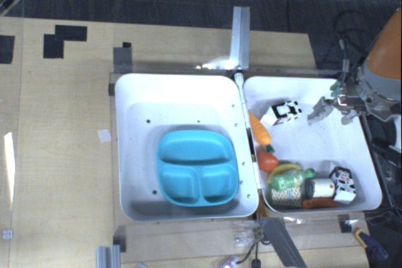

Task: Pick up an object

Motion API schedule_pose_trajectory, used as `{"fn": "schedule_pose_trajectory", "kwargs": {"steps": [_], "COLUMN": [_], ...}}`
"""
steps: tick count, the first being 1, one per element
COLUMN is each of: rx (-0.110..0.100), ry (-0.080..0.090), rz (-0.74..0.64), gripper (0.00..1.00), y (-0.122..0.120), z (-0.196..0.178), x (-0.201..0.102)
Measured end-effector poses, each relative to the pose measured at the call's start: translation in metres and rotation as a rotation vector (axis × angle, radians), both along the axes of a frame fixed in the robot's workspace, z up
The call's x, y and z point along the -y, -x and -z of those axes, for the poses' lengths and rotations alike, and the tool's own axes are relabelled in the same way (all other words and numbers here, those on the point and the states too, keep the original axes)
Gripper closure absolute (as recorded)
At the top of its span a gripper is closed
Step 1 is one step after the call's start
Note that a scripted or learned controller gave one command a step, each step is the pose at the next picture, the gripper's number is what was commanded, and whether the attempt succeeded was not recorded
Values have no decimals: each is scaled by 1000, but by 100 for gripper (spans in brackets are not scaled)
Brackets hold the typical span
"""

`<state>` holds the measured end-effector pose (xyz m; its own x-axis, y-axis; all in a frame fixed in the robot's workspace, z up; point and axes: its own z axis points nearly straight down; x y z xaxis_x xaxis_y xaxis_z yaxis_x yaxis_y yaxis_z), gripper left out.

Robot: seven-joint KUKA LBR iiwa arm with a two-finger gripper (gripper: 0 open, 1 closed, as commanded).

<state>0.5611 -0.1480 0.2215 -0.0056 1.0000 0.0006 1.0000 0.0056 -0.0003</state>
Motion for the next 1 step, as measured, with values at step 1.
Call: {"fn": "schedule_pose_trajectory", "kwargs": {"steps": [1], "rx": [-2], "ry": [0], "rz": [164], "gripper": [0], "y": [59], "z": [110], "x": [-22]}}
